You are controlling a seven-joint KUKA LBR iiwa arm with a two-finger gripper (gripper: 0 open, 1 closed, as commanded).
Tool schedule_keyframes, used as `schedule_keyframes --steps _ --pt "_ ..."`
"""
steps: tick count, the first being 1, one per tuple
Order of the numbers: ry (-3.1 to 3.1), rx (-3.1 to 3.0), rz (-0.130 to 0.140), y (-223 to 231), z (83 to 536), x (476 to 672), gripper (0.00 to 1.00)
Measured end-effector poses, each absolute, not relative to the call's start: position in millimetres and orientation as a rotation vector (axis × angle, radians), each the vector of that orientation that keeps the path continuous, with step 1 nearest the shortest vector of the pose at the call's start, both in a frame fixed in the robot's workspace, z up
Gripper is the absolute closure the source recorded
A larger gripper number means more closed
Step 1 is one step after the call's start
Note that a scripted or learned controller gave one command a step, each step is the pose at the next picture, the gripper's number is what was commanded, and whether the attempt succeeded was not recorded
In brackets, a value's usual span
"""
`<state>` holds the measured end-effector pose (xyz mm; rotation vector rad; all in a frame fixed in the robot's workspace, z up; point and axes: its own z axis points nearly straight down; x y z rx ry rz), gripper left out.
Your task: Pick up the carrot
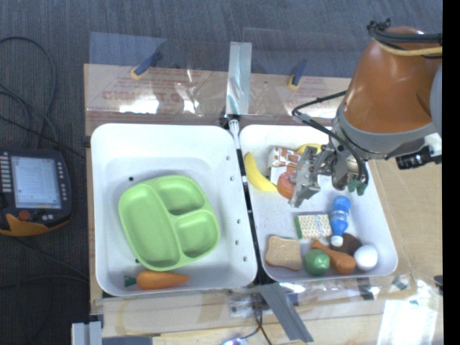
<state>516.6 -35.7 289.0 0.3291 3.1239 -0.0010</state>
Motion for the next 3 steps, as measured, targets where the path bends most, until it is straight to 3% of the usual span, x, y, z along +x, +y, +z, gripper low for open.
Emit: schedule_keyframes --steps 1,2,3 --pt "3.136 0.009 0.000 10.1 330.3 485.3 1.00" --pt "3.133 -0.097 -0.002 -3.2 196.2 486.1 1.00" --pt "3.111 -0.313 -0.002 15.3 355.2 524.0 1.00"
